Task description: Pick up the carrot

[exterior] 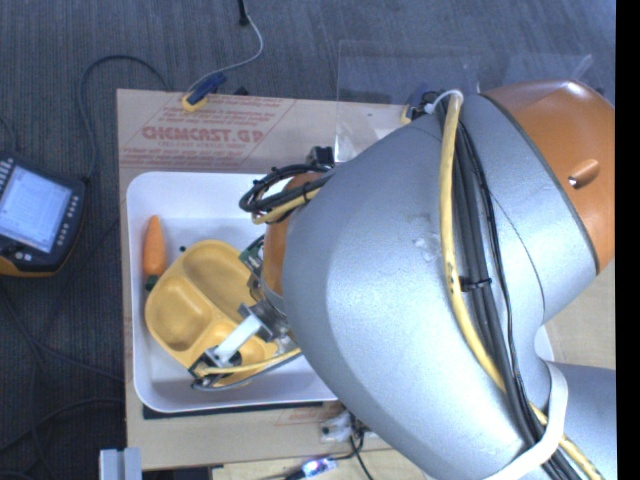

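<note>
Our gripper (pixel 228 353) sits low in the left bin, over the lower edge of the yellow dish; whether it has closed on anything we cannot tell, because the arm's bulk covers much of it, and we see no carrot at its tip. Starting from the left of the view, a handheld pendant (pixel 35 213) lies on the dark floor, well apart from the bench. Next comes the white bin (pixel 136 268), and just inside its left wall lies the carrot (pixel 152 245), flat on the floor of the bin. Its long axis runs roughly up and down the view, parallel to that wall, with the narrower end toward the top and the greenish stub toward the bottom. We judge it light, stiff and smooth, probably a toy, so it may roll or slip if pinched near the taper; the thicker middle, gripped across the short width, looks the safest hold. Just beside it to the right is the yellow dish (pixel 195 298), then the grey arm (pixel 420 288).
</note>
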